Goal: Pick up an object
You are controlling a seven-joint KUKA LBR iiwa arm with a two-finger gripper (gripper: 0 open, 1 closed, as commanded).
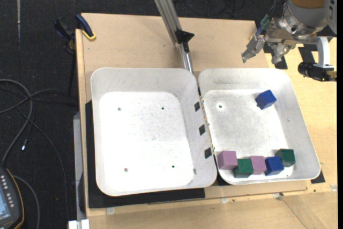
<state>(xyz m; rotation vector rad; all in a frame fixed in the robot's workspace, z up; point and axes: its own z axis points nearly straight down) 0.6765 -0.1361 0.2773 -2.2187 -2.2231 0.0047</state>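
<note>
Right now my pincer [265, 53] hangs above the wooden bench [139, 40], just beyond the far rim of the shallow white right-hand bin [303, 131], its two fingers spread apart with nothing between them. Inside that bin, a small blue cube [266, 99] sits alone near the far wall, turned corner-on to the rim; being a cube, it has no long axis. Along the bin's near wall five more small blocks huddle in a row: a lilac one [228, 159], a dark green one [244, 167], a pink one [258, 164], a blue one [274, 164], another green one [286, 156].
</note>
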